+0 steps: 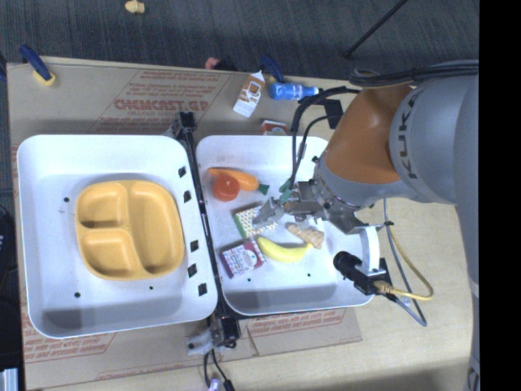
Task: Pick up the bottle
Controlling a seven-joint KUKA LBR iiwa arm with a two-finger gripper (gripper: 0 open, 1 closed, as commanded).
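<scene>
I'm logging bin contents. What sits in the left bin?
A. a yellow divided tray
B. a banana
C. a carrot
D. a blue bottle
A: the yellow divided tray lies in the left bin; the banana is in the right bin.

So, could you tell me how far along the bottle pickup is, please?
Nothing looks finished yet. In hand: the claw is down in the right bin, over the packets beside the banana. I cannot tell whether it grips anything, or which item is the bottle. Left: a clear grasp and the lift.
</scene>
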